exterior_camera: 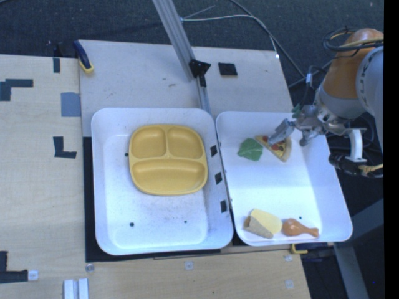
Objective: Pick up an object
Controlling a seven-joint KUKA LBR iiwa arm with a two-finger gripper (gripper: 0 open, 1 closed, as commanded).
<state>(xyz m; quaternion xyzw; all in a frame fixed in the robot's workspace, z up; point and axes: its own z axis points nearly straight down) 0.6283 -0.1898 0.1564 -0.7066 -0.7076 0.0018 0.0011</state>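
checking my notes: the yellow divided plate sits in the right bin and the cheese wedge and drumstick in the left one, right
Not quite. The camera view shows the yellow divided plate in the left bin, and the cheese wedge and drumstick in the right bin.

A divided plate (168,159) lies in the left bin (103,185); four toy foods (278,147) lie in the right bin (324,195).

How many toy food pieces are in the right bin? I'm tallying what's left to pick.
4. A green leaf and a pizza slice lie at the far end by the gripper; a cheese wedge and a chicken drumstick at the near end. The gripper may hide more.
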